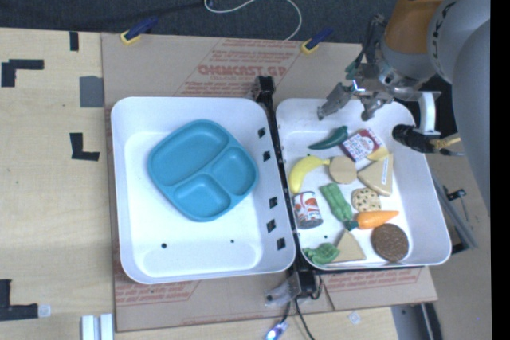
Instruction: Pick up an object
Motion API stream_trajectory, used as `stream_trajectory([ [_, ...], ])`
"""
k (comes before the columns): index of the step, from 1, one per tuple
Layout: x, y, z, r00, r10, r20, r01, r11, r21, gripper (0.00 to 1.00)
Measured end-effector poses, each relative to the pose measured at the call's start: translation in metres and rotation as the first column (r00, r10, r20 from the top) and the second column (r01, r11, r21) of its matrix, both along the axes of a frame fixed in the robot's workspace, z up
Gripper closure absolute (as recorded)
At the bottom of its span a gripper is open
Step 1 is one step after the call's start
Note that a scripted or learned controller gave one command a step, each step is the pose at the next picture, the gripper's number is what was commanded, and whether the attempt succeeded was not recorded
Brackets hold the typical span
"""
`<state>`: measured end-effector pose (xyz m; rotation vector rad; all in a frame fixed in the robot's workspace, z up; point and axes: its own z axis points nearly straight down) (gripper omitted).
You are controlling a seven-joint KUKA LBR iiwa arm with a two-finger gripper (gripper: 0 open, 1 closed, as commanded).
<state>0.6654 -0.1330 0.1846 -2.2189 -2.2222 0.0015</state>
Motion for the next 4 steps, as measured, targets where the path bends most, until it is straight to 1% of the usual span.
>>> stream_trajectory([
  [1, -0.078, 0.07, -0.001, 1.0, 0.003, -0.006, -0.003, 1.0, 0.003, 0.0],
  [2, -0.185, 0.096, 0.113, 1.0, 0.001, 0.005, -0.001, 1.0, 0.003, 0.0],
  [3, -0.182, 0.095, 0.117, 1.0, 0.001, -0.002, -0.001, 1.0, 0.0, 1.0],
  [4, -0.174, 0.192, 0.067, 1.0, 0.009, -0.006, -0.009, 1.0, 0.002, 1.0],
])
